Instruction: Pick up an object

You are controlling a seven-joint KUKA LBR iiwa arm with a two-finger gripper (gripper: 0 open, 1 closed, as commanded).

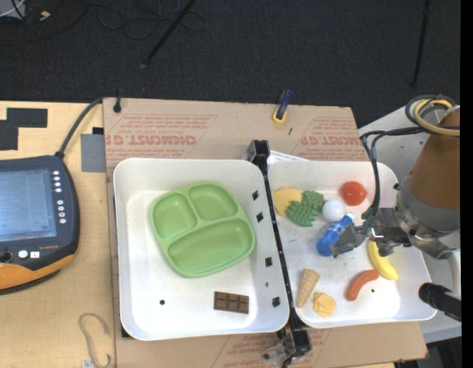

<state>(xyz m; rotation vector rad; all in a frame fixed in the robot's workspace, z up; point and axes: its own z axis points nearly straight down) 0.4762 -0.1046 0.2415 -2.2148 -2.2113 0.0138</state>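
My gripper (353, 238) hangs low over the middle of the right bin (405, 307), reaching in from the right. It is right against a small blue object (326, 242), which lies just to its left. A white ball (333, 211) sits just above the blue object. A yellow banana (383, 264) lies under the wrist, with a red sausage (362, 284) below it. Further up are a red tomato (353, 192), a green leafy piece (305, 208) and a yellow piece (286, 199).
An ice cream cone (307, 286) and a small yellow chunk (323, 305) lie near the right bin's front. The left bin (133, 282) holds a green divided plate (204, 228) and a brown chocolate bar (231, 303). A tablet (25, 213) sits at far left.
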